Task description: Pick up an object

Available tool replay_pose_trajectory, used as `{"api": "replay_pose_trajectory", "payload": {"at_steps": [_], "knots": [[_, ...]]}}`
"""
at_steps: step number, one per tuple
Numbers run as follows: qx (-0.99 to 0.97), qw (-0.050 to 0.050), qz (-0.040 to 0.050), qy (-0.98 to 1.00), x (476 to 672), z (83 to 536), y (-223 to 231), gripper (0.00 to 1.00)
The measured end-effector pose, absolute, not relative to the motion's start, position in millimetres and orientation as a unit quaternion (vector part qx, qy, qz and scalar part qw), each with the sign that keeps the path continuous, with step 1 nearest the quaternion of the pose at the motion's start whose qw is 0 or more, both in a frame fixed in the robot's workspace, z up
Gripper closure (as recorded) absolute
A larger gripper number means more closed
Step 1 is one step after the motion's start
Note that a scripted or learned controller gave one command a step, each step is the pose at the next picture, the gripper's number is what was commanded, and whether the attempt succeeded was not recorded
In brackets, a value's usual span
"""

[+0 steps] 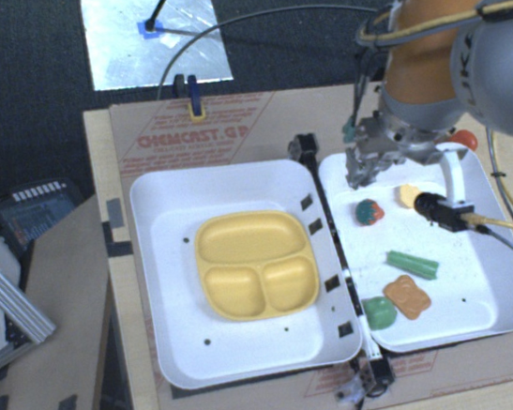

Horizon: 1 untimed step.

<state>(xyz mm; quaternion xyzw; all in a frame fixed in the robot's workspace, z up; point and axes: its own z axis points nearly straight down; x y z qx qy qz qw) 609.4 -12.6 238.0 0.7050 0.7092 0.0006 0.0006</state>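
Hovering over the right bin (506,292), my tool (358,175) hangs just above a round green-and-red toy (367,212); I cannot tell its state. Nearby, a green stick (413,264) lies slantwise beside an orange piece (408,296)

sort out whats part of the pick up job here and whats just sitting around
Part of the job:
- hand, hovering over the right bin
- green and red ball
- green block
- orange piece
- green piece
- yellow piece

Just lying about:
- yellow divided tray in the left bin
- foil sheet
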Motion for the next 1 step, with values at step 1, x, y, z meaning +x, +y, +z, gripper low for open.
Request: {"api": "replay_pose_trajectory", "payload": {"at_steps": [1], "knots": [[0.705, 0.001, 0.0009, 0.709, 620.1, 228.8, 45.9, 1.0]]}}
